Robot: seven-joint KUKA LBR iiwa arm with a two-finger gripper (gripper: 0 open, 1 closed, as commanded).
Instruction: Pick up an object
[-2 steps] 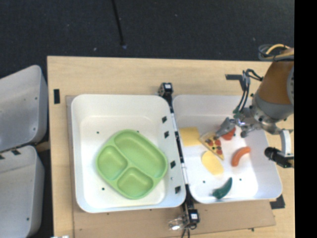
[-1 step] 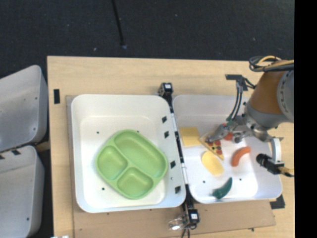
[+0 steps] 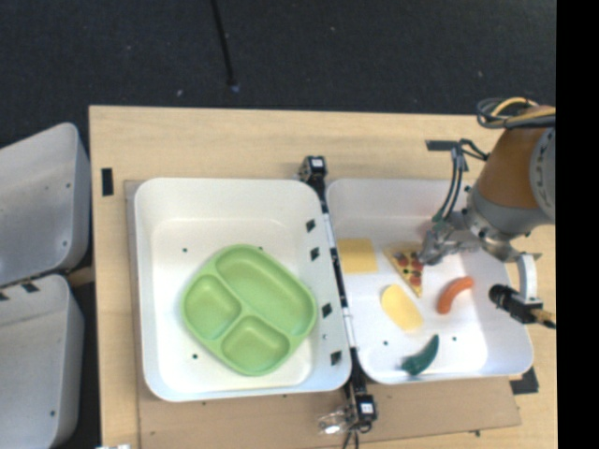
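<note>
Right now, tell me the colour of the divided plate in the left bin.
Light green plate, clearest in the camera view.

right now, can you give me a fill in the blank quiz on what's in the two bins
1. The green divided plate lies in the ____ bin.
2. The plate has ____ compartments.
3. The gripper is over the ____ bin, beside the pizza slice.
4. The sausage is coloured ____.

Missing words: left; three; right; orange-red

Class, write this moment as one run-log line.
gripper: over pizza slice, right bin | grasp: unconfirmed | green tray: left bin
</note>
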